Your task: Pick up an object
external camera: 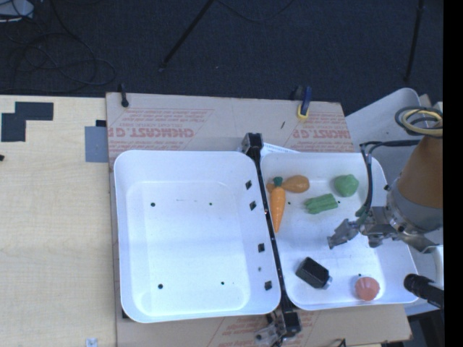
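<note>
The right bin point(391, 186) holds an orange carrot point(277, 207) against its left wall, with a yellow-orange piece point(296, 184) beside it. Further right lie a long green piece point(320, 204) and a rounder green piece point(346, 185). A black block point(313, 272) and a pink-red ball point(367, 288) rest near the front. My gripper point(356, 237) hovers over the middle right of this bin, between the green pieces and the ball. It is open, with nothing between its fingers.
The left bin point(123, 194) sits beside it, split off by a black divider rail point(264, 223). Both stand on a cardboard sheet point(181, 125). The arm's orange band point(427, 172) and cables point(418, 118) are at the right edge.
</note>
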`<state>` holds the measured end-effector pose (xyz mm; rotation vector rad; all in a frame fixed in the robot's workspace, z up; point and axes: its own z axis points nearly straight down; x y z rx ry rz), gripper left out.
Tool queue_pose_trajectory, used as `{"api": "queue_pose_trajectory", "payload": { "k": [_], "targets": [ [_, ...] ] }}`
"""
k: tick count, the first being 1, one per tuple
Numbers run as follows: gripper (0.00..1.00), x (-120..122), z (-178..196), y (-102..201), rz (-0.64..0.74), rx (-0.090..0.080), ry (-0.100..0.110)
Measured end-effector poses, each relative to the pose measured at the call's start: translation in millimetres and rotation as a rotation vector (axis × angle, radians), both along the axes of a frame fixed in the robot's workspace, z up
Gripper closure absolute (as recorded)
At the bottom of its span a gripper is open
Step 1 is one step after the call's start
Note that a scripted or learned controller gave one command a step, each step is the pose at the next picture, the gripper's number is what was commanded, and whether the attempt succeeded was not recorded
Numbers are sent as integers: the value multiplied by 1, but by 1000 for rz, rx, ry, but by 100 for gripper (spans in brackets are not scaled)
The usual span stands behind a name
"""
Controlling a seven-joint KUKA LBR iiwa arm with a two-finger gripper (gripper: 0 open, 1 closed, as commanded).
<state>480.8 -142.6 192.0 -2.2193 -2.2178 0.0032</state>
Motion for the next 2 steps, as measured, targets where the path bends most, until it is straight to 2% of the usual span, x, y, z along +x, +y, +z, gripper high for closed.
{"api": "queue_pose_trajectory", "payload": {
  "k": [1, 2],
  "targets": [
    [0, 69, 34, 23, 4, -2, -7],
    [0, 35, 239, 27, 3, -3, -14]
  ]
}}
